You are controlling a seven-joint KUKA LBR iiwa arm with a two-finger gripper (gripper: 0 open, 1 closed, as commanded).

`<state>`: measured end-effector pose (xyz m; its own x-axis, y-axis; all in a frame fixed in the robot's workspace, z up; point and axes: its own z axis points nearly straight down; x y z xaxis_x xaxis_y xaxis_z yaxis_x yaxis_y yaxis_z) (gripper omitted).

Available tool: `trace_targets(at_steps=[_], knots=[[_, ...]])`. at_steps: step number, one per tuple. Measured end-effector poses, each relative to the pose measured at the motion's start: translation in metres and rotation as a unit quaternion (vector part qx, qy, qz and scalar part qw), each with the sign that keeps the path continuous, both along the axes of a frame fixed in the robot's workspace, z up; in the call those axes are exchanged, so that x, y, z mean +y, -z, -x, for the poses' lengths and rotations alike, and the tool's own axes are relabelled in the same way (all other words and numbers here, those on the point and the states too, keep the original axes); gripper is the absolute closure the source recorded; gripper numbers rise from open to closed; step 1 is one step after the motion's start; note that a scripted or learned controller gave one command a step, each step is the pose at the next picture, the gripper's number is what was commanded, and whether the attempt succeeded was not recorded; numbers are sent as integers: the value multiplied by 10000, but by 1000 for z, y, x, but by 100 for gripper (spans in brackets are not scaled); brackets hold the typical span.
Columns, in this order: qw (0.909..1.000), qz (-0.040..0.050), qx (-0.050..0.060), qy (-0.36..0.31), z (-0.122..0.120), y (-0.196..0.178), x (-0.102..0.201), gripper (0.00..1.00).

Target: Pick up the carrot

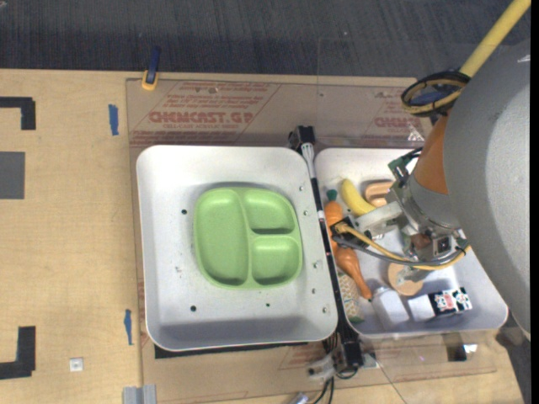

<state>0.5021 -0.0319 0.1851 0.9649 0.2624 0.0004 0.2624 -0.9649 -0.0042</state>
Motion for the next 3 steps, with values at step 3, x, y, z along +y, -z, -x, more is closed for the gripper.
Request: trace_targets(at_steps=[3], knots=[[9998,10,62,-209,4,-21,81,0]])
